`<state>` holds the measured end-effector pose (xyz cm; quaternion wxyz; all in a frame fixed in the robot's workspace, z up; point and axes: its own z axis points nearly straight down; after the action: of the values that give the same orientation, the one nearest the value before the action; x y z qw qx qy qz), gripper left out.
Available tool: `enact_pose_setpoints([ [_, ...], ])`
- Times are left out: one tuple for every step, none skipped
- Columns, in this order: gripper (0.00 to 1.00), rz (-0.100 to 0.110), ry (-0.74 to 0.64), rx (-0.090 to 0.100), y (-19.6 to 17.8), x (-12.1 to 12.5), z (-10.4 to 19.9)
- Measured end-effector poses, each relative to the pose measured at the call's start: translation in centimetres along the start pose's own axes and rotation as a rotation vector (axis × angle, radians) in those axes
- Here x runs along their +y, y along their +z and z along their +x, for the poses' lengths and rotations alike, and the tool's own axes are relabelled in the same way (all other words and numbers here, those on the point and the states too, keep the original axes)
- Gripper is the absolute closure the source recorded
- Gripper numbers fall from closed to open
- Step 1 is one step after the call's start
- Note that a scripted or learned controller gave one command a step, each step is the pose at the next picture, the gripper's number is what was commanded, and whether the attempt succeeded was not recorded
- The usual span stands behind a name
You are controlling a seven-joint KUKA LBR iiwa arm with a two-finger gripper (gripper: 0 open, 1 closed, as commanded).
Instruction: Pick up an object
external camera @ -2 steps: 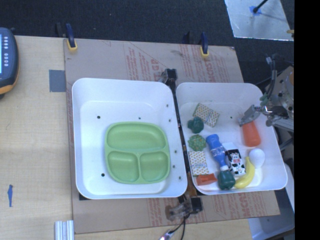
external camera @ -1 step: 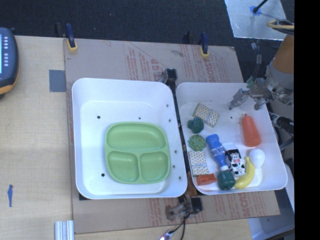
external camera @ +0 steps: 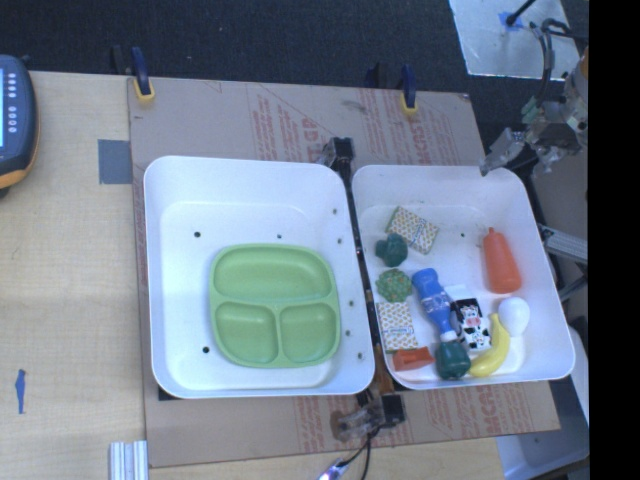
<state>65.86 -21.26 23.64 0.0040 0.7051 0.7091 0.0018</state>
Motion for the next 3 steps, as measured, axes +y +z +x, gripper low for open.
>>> enact_pose_setpoints([
  [0.0,0.001,0.0,0.0,-7.6,-0.1,0.0],
  [0.0,0.027,-0.005,0.009,8.2,-0.6,7.4],
  [0.0,0.024,0.005,0.014,14.2,-17.2,2.2],
])
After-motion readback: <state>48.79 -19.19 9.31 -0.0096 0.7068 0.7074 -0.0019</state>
